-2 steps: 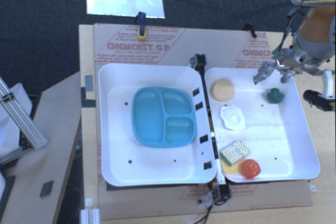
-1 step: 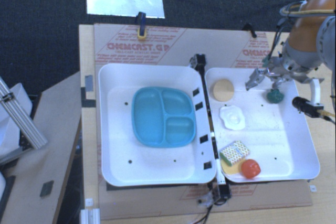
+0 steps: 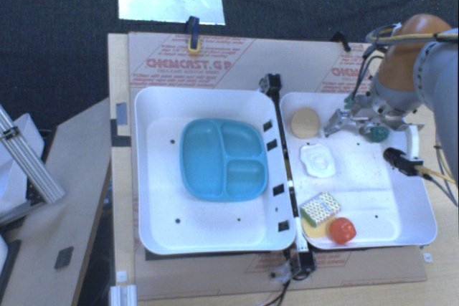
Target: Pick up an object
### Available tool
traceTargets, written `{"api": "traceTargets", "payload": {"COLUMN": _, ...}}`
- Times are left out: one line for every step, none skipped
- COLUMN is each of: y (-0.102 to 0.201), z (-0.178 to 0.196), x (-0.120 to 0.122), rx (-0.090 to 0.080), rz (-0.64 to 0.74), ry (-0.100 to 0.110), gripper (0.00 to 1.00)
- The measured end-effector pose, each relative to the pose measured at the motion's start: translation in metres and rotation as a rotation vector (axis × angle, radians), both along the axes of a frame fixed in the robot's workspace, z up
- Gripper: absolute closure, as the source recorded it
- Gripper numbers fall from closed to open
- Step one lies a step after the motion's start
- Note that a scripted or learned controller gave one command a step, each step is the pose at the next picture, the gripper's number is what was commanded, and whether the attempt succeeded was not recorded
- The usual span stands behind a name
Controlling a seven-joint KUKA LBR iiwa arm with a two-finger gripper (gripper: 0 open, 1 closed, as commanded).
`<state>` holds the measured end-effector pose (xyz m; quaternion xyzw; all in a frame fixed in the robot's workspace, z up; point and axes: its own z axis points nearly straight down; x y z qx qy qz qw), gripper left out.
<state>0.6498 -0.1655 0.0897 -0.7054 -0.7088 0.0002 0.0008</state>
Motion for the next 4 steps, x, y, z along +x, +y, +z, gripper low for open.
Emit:
{"api": "traceTargets", "payload": {"y": 0.0, "z": 0.015, "x": 0.002, "rx": -0.002, "rz": 0.002, "ry": -0.007, "gripper": 1.0}}
{"api": "traceTargets", "payload": {"y": 0.002, "z": 0.08, "x": 0.007, "rx": -0.003, "rz": 0.001, "ry": -0.01, "gripper": 1.0}}
{"api": "traceTargets", "payload": {"y": -0.001, "z": 0.126, "x": 0.004, "rx": -0.003, "rz": -0.001, "ry": -0.008, "gripper": 1.0}}
{"api": "traceTargets", "payload": {"y": -0.001, "z": 0.191, "x": 0.004, "rx": -0.003, "rz": 0.001, "ry": -0.009, "gripper": 1.0}}
